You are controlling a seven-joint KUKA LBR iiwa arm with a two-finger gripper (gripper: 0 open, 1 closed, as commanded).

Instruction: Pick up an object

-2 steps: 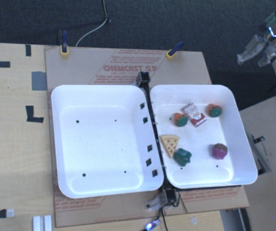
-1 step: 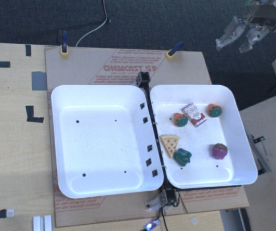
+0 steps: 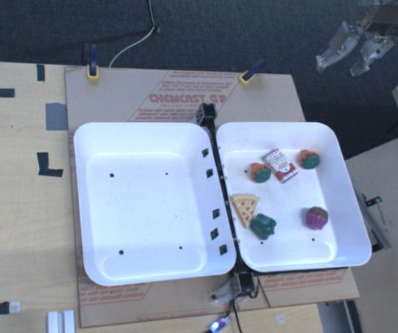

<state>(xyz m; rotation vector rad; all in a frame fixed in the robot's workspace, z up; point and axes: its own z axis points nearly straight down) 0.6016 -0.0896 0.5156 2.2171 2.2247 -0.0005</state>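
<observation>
Tool (image 3: 351, 50) up off the counter, well beyond the right bin's (image 3: 344, 186) far right corner, fingers spread, nothing between them. All objects inside the right bin: red-white packet (image 3: 280, 165) near its far wall, orange-green piece (image 3: 259, 173) just left of it, waffle wedge (image 3: 244, 207) touching green piece (image 3: 262, 225), purple piece (image 3: 316, 218) right.

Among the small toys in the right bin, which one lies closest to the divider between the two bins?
The yellow waffle-patterned wedge. It lies almost against the bin's left wall, while the green toy just below it and the other pieces sit farther right.
</observation>
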